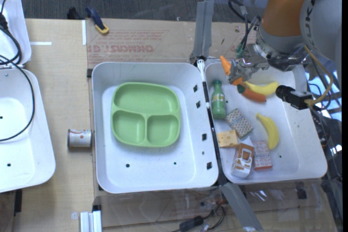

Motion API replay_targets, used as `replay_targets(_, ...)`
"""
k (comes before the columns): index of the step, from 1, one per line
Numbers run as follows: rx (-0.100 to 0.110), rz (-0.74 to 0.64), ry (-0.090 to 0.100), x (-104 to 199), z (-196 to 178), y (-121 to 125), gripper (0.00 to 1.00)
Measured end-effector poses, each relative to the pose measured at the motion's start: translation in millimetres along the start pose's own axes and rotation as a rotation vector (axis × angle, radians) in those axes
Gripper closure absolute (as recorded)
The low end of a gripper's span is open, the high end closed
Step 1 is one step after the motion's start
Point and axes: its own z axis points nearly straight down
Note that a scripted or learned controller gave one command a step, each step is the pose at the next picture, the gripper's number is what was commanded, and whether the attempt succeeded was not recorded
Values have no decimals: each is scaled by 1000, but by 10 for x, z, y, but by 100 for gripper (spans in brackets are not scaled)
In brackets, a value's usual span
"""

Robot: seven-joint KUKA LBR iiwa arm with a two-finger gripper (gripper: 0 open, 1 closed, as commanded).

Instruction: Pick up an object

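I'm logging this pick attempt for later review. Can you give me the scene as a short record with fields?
left bin: green divided plate
right bin: green bottle, two bananas, carrot, cheese wedge, small cartons
claw: over the right bin's far left corner, above the carrot
bench, left of bins: small can

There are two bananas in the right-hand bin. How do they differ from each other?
The upper banana lies roughly crosswise in the bin, touching an orange carrot-like piece right under the gripper. The lower banana runs more lengthwise, nearer the front of the bin, beside a small red-and-white packet. The lower banana also shows its full curve, while the upper one looks straighter and partly overlapped. Both are yellow.
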Motion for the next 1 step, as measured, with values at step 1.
replay_targets(1, 3, -1, -1, -9, -64, 1, 100)
